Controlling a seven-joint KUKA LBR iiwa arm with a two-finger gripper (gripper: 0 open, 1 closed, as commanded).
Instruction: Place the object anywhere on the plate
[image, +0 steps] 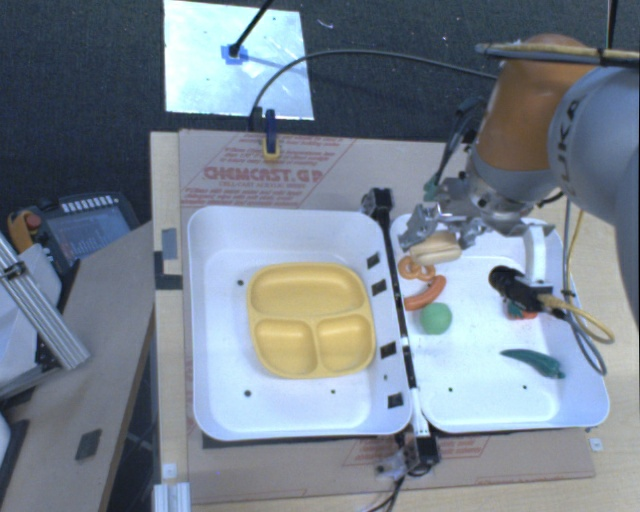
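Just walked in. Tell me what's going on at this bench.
A grey KUKA arm reaches in from the right, its gripper low over the right bin, right at a pale bun-shaped item. Whether it has hold of that is not clear. Nearby lie an orange ring, a red-orange sausage shape, a green ball and a dark green pepper. The yellow divided plate in the left bin has nothing on it yet.

Grey arm enters from the right, elbow high, orange band above the wrist. Wrist angled down and leftward. Gripper low over the right bin's upper left; its parts blur together.
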